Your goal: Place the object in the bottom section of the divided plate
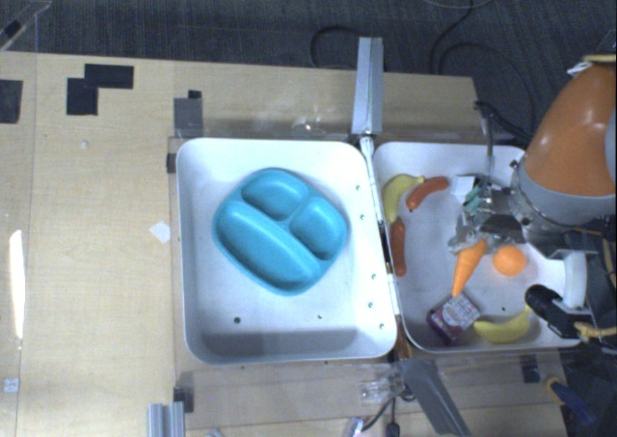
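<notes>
Bench [96,232]: pale wood surface carrying two shallow white bins side by side.
Left bin [289,343]: white, rounded corners – it holds one item, the divided plate.
Divided plate [280,229]: blue, rounded, lying flat and turned at a slant near the middle of the left bin. Two small sections sit toward the far side, and one long section runs along the near-left side.
Right bin [434,160]: white, touching the left bin along the centre divider; it holds the loose toy food.
Sausage [397,246]: reddish-brown, lying along the left wall of the right bin.
Yellow piece [397,192]: in the far-left corner of the right bin, with a second sausage [426,192] resting across it.
Carrot [467,266]: orange, pointed end toward the near side, in the middle of the right bin, its top directly under the claw.
Purple packet [451,317]: near edge of the right bin, just beside the carrot tip.
Banana [503,329]: yellow, along the near edge, right of the packet.
Orange ball [509,260]: just right of the carrot.
Claw [482,223]: low over the right bin above the carrot top – finger state cannot be made out.
Arm [578,136]: grey with an orange band, entering from the right.
</notes>
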`<state>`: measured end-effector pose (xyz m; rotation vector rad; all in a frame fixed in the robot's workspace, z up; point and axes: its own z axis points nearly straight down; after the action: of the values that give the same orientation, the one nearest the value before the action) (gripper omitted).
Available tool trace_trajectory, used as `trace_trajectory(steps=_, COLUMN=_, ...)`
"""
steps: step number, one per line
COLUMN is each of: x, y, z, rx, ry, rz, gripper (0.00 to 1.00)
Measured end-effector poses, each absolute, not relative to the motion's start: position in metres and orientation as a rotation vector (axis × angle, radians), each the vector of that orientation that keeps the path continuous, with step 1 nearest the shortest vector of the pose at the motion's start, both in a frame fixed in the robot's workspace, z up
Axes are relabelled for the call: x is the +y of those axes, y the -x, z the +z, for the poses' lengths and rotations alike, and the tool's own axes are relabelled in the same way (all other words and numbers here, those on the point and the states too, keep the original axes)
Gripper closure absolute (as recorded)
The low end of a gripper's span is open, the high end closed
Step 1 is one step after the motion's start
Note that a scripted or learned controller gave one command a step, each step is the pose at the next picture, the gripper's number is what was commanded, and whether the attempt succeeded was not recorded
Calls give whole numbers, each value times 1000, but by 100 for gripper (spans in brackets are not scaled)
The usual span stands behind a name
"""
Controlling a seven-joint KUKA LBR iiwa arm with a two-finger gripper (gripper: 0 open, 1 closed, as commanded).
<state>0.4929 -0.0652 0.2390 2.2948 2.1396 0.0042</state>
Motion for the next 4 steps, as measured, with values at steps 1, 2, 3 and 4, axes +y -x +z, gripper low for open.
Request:
trace_trajectory(steps=1, x=-39, y=-585, z=214, rx=2466, ry=-1939, rz=5, gripper=100)
trace_trajectory(steps=2, x=23, y=-627, z=185, rx=2512, ry=-1879, rz=6, gripper=100)
trace_trajectory(steps=3, x=36, y=-652, z=201, rx=2578, ry=-1784, rz=8, gripper=100)
trace_trajectory(steps=4, x=111, y=-670, z=187, rx=2692, ry=-1608, rz=8, gripper=100)
